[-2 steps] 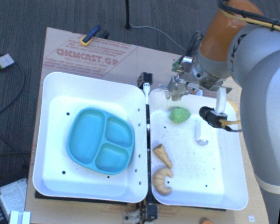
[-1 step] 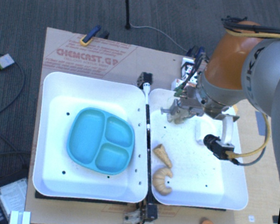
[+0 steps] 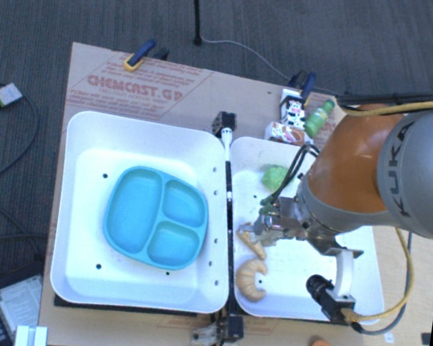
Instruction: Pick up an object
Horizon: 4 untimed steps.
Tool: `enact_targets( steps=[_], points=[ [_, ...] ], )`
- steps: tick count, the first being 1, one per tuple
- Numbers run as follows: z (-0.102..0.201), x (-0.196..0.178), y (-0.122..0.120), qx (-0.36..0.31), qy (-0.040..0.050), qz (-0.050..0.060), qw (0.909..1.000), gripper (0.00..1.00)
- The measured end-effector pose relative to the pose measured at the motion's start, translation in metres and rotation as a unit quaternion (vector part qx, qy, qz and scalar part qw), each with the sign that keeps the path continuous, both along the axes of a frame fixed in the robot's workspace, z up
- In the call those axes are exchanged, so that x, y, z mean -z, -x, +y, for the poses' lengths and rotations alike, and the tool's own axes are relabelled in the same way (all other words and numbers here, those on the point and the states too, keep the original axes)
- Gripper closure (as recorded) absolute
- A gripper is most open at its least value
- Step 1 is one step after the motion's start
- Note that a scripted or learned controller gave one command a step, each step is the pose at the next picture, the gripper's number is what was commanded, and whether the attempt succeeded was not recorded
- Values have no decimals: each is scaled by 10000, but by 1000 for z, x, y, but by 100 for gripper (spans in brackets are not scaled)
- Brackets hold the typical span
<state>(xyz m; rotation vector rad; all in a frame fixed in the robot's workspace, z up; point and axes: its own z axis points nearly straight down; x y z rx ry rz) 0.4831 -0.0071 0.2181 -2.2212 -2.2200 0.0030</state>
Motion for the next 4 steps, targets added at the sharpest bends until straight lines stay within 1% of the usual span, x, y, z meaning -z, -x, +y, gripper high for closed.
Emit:
enact_targets(
  steps=[1, 2, 3, 4],
  points=[
    [33, 35, -37, -6, 0, 1, 10000, 100],
    [-67, 34, 0, 12, 7, -2, 10000, 100],
    [-93, 74, -54, -2, -2, -1, 10000, 100],
    [-97, 73, -119, -4, 4, -12, 10000, 100]
  ],
)
